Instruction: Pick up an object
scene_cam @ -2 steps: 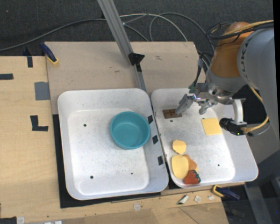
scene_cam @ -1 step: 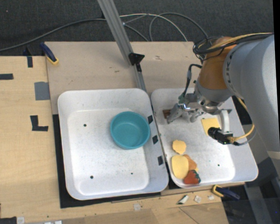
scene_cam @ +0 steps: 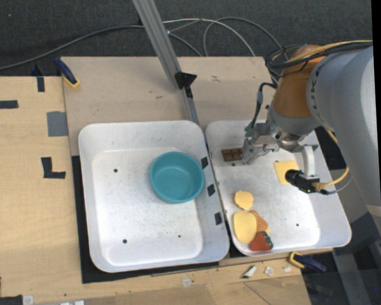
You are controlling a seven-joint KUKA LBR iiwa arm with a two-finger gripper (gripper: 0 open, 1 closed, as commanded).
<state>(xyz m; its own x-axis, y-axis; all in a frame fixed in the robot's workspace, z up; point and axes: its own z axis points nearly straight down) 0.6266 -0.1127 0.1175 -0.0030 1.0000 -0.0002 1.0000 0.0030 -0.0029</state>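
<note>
the pincer (scene_cam: 249, 153) hangs low in the right bin (scene_cam: 328, 234), right beside a small brown block (scene_cam: 231, 155) near the bin's far left corner; whether it is open or closed, i cannot tell. the block looks light, stiff and flat, so it is best pinched across its short sides.

Right bin (scene_cam: 322, 234): small brown block (scene_cam: 231, 155) flat near the far-left corner. Pale yellow square (scene_cam: 282, 171) flat, mid-right. Near the front-left, a small yellow piece (scene_cam: 244, 199), a larger yellow round (scene_cam: 245, 226), an orange bit (scene_cam: 261, 223), a red piece (scene_cam: 261, 242), clustered and touching. Left bin (scene_cam: 119, 248): teal bowl (scene_cam: 176, 176), upright.
</note>
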